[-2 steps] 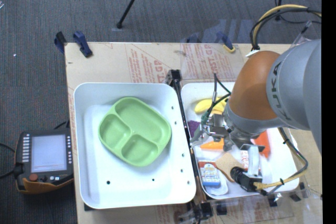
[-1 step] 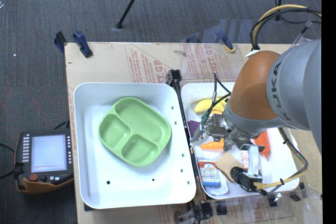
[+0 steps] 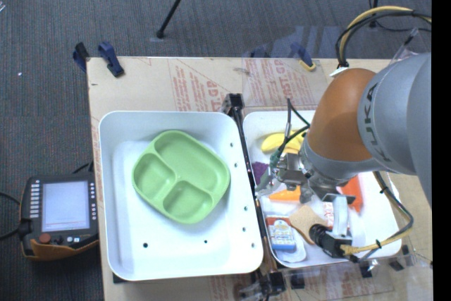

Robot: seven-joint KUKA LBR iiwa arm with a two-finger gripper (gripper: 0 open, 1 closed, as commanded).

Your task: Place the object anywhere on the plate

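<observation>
A light green plate (image 3: 182, 175) with three compartments lies tilted in the left white bin (image 3: 120, 222); nothing rests on it. My gripper (image 3: 283, 176) hangs low over the left part of the right bin (image 3: 391, 240), among the toy foods. Just below it lies an orange carrot-like piece (image 3: 285, 196). A purple item (image 3: 259, 170) is at its left and a yellow banana-like piece (image 3: 272, 143) is behind it. The grey and orange wrist hides most of the right bin's middle.
A small package with a red and blue label (image 3: 282, 234) and a tan piece (image 3: 303, 220) lie at the right bin's front. A red-orange item (image 3: 354, 194) shows right of the wrist. A black divider (image 3: 248, 166) separates the bins. A teach pendant (image 3: 60, 211) sits off the bench at left.
</observation>
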